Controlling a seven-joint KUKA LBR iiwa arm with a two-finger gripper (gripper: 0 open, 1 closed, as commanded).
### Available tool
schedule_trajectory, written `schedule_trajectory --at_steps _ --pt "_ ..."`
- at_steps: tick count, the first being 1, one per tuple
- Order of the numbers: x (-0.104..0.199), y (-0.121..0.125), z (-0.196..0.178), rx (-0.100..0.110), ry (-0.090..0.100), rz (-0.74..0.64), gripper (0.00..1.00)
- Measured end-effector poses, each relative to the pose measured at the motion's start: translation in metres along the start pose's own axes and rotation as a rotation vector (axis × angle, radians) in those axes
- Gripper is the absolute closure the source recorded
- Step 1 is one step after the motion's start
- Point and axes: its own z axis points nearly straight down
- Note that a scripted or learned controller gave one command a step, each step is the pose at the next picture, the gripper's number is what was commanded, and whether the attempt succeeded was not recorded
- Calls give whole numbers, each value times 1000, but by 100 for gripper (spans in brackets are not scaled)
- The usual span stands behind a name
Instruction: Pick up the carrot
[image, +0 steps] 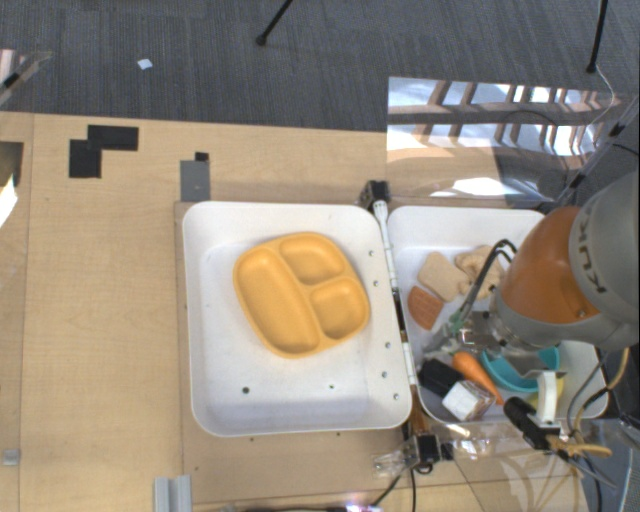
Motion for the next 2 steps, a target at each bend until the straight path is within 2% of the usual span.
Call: schedule_trajectory --at_steps 1,2 --pt "-1 8 -14 -27 -10 -3 100" --pt "37 -3 -95 9 2 219 100"
